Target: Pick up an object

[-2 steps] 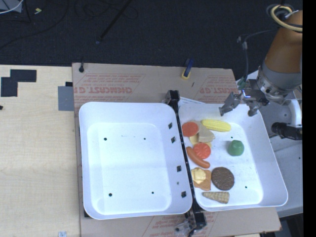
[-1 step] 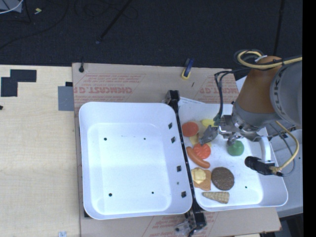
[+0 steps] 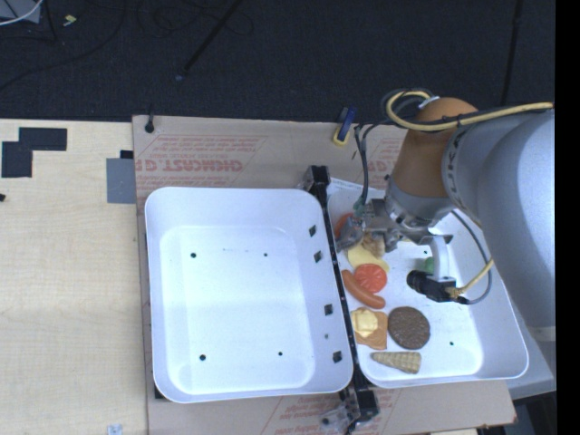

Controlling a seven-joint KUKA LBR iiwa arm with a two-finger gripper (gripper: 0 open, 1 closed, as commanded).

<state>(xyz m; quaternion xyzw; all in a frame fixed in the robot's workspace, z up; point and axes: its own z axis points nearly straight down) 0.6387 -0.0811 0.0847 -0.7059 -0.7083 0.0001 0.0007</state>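
The right bin point(image 3: 464, 338) holds several toy foods. My gripper point(image 3: 376, 235) is lowered into its back-left part, just above a pale yellow piece point(image 3: 364, 256). A red round piece point(image 3: 371, 277) lies in front of that, with an orange sausage point(image 3: 356, 289) against it. A red item point(image 3: 343, 227) peeks out to the gripper's left. Nearer the front lie a brown round patty point(image 3: 409, 327), a yellow-orange piece point(image 3: 368, 324) and a tan wedge point(image 3: 397, 362). The wrist hides what lies directly under the gripper.
The left bin point(image 3: 236, 193) sits beside the right one, their walls touching along a black clip strip point(image 3: 331, 270). A black cable end point(image 3: 428, 285) hangs from the arm over the right bin. A small green item point(image 3: 431, 263) lies behind it.
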